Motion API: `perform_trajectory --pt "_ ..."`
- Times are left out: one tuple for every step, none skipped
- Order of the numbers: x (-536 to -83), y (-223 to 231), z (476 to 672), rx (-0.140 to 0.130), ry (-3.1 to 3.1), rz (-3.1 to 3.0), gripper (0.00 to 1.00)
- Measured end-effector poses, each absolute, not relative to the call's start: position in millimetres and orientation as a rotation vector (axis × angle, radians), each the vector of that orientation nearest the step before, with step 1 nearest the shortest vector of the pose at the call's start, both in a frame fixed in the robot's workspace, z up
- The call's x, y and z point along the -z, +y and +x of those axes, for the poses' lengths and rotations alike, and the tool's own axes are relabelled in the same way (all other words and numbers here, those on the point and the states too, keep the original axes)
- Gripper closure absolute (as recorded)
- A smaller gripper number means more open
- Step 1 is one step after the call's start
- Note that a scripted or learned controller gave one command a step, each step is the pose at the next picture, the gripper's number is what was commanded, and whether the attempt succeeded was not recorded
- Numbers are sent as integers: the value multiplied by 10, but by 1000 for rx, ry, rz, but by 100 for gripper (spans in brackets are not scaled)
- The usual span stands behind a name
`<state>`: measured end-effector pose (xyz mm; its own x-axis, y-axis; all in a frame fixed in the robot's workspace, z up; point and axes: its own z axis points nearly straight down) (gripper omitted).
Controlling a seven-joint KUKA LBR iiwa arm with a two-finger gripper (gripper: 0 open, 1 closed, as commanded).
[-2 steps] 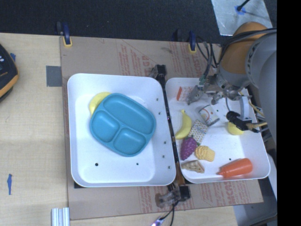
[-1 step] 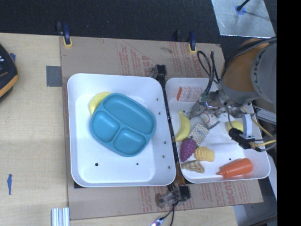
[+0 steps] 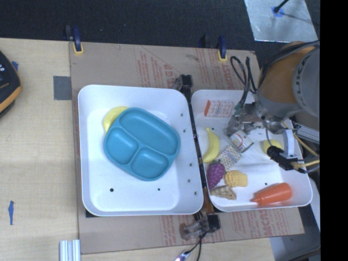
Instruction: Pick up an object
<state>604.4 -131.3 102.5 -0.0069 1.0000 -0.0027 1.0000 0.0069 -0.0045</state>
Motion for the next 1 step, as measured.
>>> perform_trajectory --pt "-1929 -605 6141 0 -2226 -2215 100"
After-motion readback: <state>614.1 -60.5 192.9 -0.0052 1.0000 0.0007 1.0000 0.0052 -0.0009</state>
